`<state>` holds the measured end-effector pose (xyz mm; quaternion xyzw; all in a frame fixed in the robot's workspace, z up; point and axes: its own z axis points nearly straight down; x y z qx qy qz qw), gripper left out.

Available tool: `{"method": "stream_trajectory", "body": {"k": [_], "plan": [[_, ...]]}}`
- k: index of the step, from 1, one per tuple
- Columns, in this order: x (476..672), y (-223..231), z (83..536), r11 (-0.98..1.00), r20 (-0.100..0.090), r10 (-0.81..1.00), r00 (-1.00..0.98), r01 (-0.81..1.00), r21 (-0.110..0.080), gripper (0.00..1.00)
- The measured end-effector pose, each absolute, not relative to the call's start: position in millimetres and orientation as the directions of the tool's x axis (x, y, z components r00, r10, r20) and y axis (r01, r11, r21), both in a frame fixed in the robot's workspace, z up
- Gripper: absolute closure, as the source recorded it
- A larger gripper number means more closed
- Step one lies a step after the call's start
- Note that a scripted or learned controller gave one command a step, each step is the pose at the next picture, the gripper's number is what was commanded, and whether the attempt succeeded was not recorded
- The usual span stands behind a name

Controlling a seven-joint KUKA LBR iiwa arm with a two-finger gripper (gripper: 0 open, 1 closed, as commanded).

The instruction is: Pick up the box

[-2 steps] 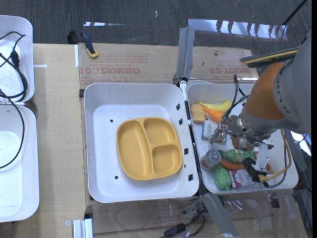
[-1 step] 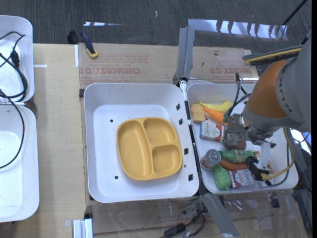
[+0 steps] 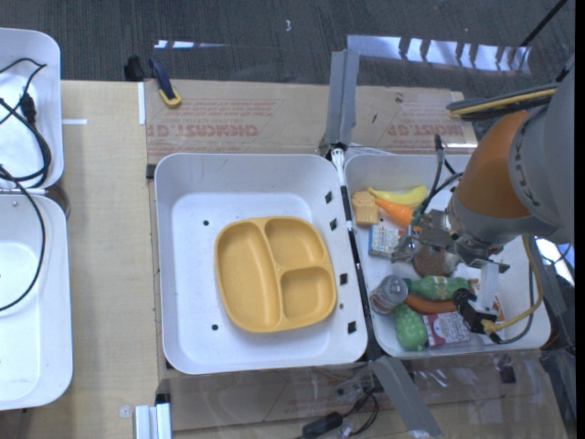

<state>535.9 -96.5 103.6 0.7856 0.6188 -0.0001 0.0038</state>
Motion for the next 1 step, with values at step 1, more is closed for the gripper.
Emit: {"method": "stream_trajectory", "body": {"k": [1], "plan": [[581.2, -103.4, 96.8, -0.331, 0.0, 0.943, 0.331, 0.943, 0.006, 0.0]]}}
